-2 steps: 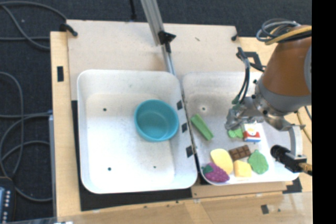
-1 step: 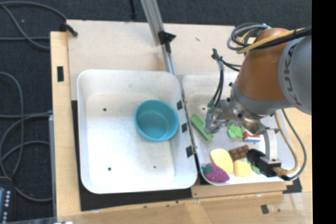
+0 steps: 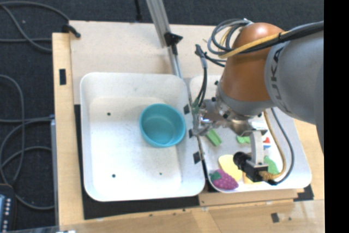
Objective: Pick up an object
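My gripper hangs low over the left side of the right bin, close to the wall shared with the left bin. A small green piece lies just below and right of it; whether they touch I cannot tell. A second green piece lies further right. Nearer the front of this bin are a yellow flat piece and a purple bunch of grapes. A small red and blue item peeks out beside the wrist. The arm's orange band and grey body hide the back of the right bin.
A blue bowl stands upright in the left bin, towards its right side. A slanted metal rail rises from behind the bins. Cables lie on the dark floor at the left.
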Robot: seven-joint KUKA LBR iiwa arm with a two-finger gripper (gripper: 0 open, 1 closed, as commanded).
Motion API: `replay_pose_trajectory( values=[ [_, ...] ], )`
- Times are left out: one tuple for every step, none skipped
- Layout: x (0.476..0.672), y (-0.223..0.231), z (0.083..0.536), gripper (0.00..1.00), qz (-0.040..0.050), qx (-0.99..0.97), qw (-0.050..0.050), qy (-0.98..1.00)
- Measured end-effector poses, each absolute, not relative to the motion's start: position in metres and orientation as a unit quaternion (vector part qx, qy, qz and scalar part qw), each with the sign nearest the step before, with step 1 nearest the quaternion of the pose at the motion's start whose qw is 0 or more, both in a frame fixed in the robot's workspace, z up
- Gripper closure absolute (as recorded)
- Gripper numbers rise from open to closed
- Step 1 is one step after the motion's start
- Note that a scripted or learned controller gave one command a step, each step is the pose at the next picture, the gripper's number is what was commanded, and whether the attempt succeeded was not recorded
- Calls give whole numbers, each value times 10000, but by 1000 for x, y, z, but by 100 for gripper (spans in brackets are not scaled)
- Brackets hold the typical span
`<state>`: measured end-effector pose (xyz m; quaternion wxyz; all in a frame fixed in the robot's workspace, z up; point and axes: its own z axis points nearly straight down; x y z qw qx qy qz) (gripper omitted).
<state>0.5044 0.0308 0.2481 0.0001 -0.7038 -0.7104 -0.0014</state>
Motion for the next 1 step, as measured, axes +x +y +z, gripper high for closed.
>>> replay_pose_trajectory(
  values=[
    [509, 76, 251, 100, -9, -7041, 4, -7101]
  ],
)
